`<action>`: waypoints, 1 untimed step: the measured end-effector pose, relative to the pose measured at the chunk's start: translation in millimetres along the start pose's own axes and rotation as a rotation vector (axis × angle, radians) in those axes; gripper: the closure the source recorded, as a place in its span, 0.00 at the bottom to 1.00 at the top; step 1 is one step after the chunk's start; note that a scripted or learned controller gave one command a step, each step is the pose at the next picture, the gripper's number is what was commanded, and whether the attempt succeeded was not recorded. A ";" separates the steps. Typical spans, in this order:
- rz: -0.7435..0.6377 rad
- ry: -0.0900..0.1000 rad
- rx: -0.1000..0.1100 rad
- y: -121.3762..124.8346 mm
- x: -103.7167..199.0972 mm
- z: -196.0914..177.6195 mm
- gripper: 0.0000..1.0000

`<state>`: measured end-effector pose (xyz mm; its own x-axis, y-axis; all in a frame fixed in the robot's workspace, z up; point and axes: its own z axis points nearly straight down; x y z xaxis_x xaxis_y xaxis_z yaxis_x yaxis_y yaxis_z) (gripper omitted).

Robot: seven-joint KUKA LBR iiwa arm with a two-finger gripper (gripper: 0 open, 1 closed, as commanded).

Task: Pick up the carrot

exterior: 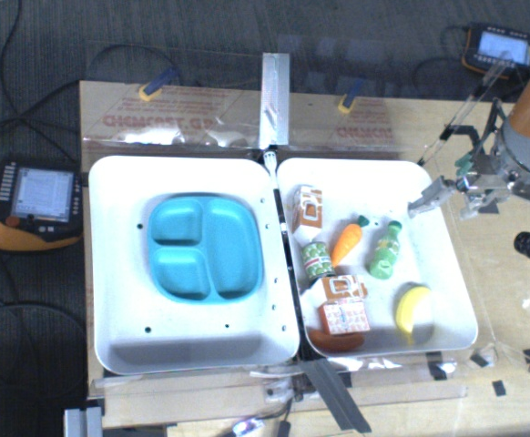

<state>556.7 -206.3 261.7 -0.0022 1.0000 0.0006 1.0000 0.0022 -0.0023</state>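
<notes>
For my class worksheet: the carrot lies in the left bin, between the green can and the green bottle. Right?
Not quite. The camera view shows the carrot in the right bin, not the left; it does lie between the green can and the green bottle.

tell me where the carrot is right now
The carrot lies in the right-hand bin of the camera view, near its middle, between the green can on its left and the green bottle on its right.
</notes>
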 end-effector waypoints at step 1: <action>0.199 0.000 0.002 6.7 89.9 82.3 0.00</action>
<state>563.0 -116.4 179.4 0.1951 0.9808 0.0001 0.9808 -0.1951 -0.0041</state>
